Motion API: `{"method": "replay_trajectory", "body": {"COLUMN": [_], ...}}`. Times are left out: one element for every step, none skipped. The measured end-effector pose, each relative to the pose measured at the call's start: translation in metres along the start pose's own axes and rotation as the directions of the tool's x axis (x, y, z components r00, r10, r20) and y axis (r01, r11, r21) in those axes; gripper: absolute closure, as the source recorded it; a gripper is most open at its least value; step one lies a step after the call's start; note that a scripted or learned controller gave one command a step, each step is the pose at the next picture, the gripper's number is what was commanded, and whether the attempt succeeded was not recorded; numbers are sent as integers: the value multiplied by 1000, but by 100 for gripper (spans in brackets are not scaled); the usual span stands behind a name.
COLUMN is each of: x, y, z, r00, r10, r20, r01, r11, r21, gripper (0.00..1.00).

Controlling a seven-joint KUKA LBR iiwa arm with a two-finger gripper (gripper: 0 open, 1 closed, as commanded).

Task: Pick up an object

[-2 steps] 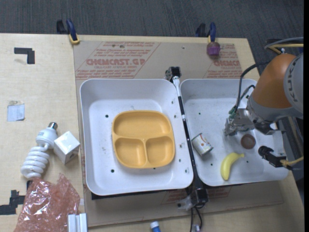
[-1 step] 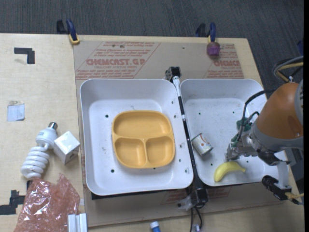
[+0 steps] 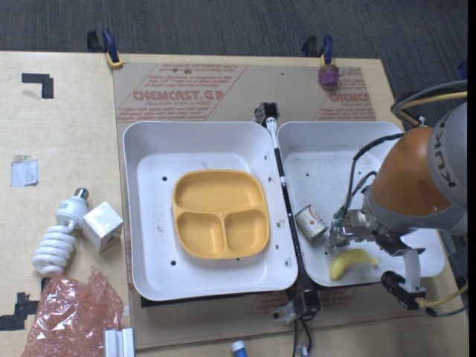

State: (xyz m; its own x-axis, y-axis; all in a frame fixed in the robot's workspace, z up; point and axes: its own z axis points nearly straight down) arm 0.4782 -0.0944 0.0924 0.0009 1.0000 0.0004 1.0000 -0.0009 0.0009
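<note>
A yellow banana (image 3: 352, 262) lies near the front wall of the right bin (image 3: 327, 162). A small silver and white can (image 3: 311, 222) lies on its side by that bin's left wall. My gripper (image 3: 343, 232) hangs low over the right bin, between the can and the banana and just above the banana's left end. The grey arm with its orange band (image 3: 411, 184) covers the bin's right half. I see nothing held in the gripper.
The left bin (image 3: 149, 199) holds a yellow divided plate (image 3: 221, 213). On the bench at the left lie a spiral light bulb (image 3: 59, 236), a white cube (image 3: 103, 226) and a crumpled plastic bag (image 3: 71, 318). A purple object (image 3: 329, 74) sits by the back clamp.
</note>
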Motion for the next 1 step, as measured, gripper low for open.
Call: {"method": "replay_trajectory", "body": {"x": [-1], "y": [1], "z": [-10], "r00": [1000], "r10": [2], "r20": [0], "r01": [-2], "r11": [1000], "r21": [-3], "gripper": [100]}}
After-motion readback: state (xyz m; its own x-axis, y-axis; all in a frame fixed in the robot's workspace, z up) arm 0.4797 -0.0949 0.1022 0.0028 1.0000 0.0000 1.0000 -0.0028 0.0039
